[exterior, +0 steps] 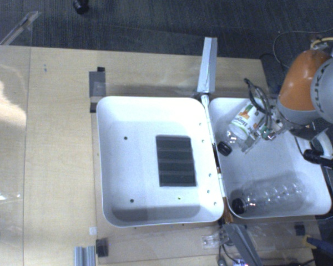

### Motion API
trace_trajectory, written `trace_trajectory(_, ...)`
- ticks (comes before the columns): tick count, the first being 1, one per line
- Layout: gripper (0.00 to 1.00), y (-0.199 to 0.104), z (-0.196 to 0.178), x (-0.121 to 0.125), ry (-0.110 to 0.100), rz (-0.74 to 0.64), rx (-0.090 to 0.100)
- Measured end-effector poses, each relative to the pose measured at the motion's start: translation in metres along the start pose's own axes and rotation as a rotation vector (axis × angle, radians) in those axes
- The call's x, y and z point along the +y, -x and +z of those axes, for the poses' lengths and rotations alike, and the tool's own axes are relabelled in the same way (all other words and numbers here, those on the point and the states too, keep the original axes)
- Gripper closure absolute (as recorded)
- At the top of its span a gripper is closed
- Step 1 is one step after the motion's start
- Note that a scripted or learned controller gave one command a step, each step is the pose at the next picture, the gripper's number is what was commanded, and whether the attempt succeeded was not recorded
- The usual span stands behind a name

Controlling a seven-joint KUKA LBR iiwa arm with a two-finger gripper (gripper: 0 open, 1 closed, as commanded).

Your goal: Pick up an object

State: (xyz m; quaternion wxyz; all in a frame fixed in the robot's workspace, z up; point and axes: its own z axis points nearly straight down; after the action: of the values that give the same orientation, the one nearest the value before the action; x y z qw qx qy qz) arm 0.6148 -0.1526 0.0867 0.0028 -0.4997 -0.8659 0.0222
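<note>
You have the small labelled bottle (243, 131) pinched in the claw (262, 127) above the right bin (322, 201); light, smooth and likely slippery, so grip it mid-body, clear of the black cap.

The surface (50, 165) is pale wood laminate. Dark grey carpeted floor (155, 10) spans the 12 o'clock edge. A clear panel (8, 43) with bright reflections stands at 9 o'clock. A grey metal bracket (207, 65) rises at 12 o'clock. Black cables (294, 37) trail at 2 o'clock.
</note>
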Motion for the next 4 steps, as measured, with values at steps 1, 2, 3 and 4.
trace_trajectory(1, 0.00, -0.020, -0.054, 0.009, 0.049, -0.010, 0.007)
trace_trajectory(2, 0.00, -0.025, -0.026, -0.019, 0.047, -0.145, 0.011)
trace_trajectory(3, 0.00, -0.034, -0.004, 0.029, 0.051, -0.032, 0.010)
trace_trajectory(4, 0.00, -0.014, 0.000, 0.053, -0.010, 0.082, 0.044)
